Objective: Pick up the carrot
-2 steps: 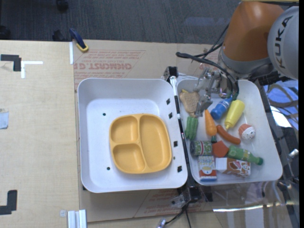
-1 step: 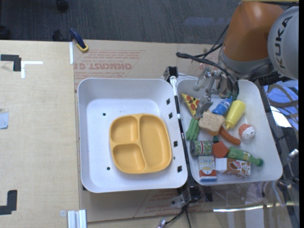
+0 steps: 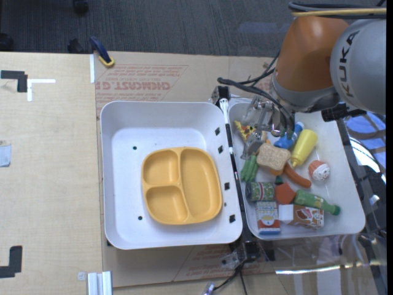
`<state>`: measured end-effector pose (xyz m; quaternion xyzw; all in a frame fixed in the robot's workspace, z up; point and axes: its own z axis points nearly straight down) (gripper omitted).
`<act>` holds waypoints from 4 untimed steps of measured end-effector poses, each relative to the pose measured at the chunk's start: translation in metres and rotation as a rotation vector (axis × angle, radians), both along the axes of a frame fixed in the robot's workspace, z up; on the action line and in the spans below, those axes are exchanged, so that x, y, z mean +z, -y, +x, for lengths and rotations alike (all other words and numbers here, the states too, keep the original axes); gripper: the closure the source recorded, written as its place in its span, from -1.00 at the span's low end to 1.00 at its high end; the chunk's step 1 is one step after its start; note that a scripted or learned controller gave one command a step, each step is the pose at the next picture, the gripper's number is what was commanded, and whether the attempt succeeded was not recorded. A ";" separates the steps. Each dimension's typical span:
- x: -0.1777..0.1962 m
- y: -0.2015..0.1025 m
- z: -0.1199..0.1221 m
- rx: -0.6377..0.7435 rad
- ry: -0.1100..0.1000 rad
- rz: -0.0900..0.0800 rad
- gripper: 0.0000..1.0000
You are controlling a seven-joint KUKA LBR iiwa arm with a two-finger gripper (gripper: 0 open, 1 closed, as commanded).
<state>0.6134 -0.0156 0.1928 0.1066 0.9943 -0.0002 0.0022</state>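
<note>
Arm over the right bin [image 3: 344,183], carrot lying loose below it.

In the camera view, the gripper [image 3: 265,123] hung over the far part of the right bin; how wide it stood could not be told. The carrot [image 3: 297,177] lay in that bin, nearer the camera than the gripper and apart from it, just beside the bread slice [image 3: 272,157] and below the yellow bottle [image 3: 303,146]. Left of that bin, the other bin [image 3: 116,183] bore a yellow divided plate [image 3: 182,185].
</note>
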 end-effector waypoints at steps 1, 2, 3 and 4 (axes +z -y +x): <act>0.000 0.029 -0.049 -0.150 -0.002 0.001 -1.00; -0.101 0.091 -0.041 -0.207 -0.003 0.000 -1.00; 0.000 0.052 0.025 -0.582 0.000 0.001 -1.00; -0.001 0.036 -0.028 -0.731 -0.004 0.001 -1.00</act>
